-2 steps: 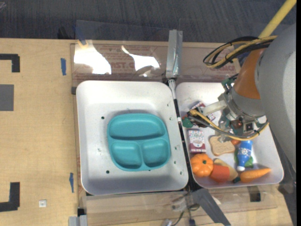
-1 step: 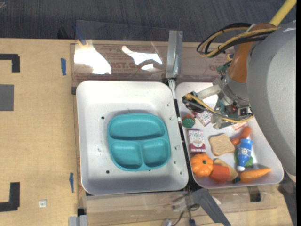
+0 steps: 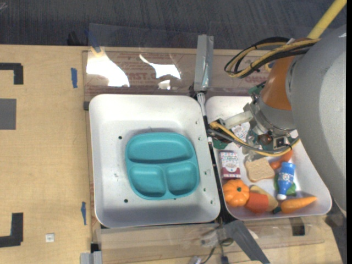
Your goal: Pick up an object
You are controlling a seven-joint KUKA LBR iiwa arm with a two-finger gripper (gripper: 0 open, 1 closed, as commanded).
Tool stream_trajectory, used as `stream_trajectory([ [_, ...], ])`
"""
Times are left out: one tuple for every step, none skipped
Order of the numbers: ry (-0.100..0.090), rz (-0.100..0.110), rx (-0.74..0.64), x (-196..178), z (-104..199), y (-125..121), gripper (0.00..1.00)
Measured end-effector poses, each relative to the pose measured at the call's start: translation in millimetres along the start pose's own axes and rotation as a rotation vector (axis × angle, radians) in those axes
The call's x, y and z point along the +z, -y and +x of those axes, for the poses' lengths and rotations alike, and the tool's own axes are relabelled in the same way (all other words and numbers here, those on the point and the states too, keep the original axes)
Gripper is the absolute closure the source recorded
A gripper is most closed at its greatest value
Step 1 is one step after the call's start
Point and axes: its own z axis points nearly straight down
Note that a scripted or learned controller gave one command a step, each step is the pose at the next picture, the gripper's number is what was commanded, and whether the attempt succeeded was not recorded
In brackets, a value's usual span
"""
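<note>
Plywood bench (image 3: 38, 164) runs under dark carpet at the top of the view, black tape marks along its left part and a glossy clear sheet (image 3: 137, 70) catching glare just above the left bin; two white bins sit side by side on it, touching along a shared edge; the left bin (image 3: 104, 125) holds a teal divided tray (image 3: 161, 165) lying flat near its middle, one long compartment toward the far side and two smaller ones nearer the camera; the right bin (image 3: 319, 194), just beside the left bin, is crowded with small objects; closest to the shared edge lies a small red-and-white carton (image 3: 229, 164), and below it an orange pumpkin (image 3: 236, 193) touching a red toy (image 3: 258, 202); farther from the left bin are a bread slice (image 3: 259, 170), an upright blue-and-white bottle (image 3: 285, 180) and a carrot (image 3: 298, 203) lying along the near rim; the grey arm (image 3: 322, 98), with its orange band (image 3: 276, 87), hangs over the far part of the right bin with yellow and black cables looping above it; the gripper (image 3: 264, 142) sits low among the objects just above the bread slice, and whether its claw is apart or together I cannot tell, since wiring and the wrist hide it; no object is visibly clamped in it.
</note>
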Motion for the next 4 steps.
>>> stream_trajectory([
  [0.001, 0.001, -0.002, -9.7, 0.4, 0.1, 1.0],
  [0.001, -0.001, -0.027, 0.5, -10.2, -31.3, 1.0],
  [0.0, 0.001, -0.001, 0.2, -6.7, -4.9, 1.0],
  [0.0, 0.0, 0.005, 0.4, -47.7, 7.1, 1.0],
])
